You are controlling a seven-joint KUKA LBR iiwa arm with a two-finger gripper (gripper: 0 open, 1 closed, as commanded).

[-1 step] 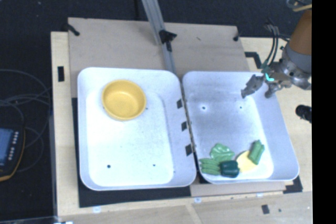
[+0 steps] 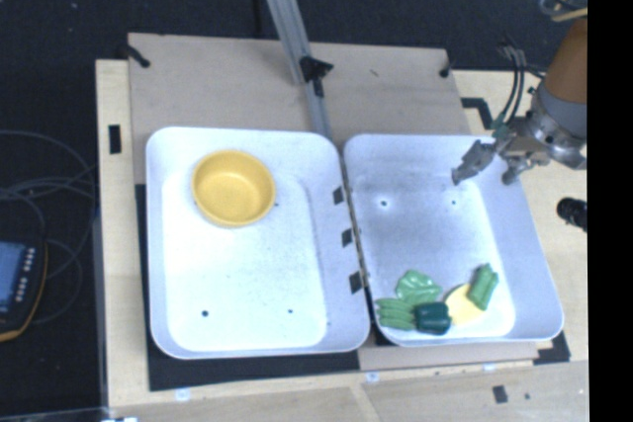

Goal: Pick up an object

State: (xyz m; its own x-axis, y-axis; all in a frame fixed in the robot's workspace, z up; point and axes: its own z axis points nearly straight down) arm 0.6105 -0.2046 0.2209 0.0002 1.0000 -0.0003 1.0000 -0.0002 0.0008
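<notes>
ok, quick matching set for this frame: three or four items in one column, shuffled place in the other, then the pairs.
Items:
1. yellow bowl
2. gripper
3. green toy pile
4. metal pole

Places:
A. near corner of the right bin
B. far part of the left bin
C. above the right bin's far right edge
D. slanting in from the top, ending between the bins

Pairs: 1-B, 2-C, 3-A, 4-D

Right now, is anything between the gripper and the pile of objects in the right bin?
Nothing visible. The gripper sits over the right bin's far right edge; bare floor separates it from the pile of objects at the near edge.
</notes>
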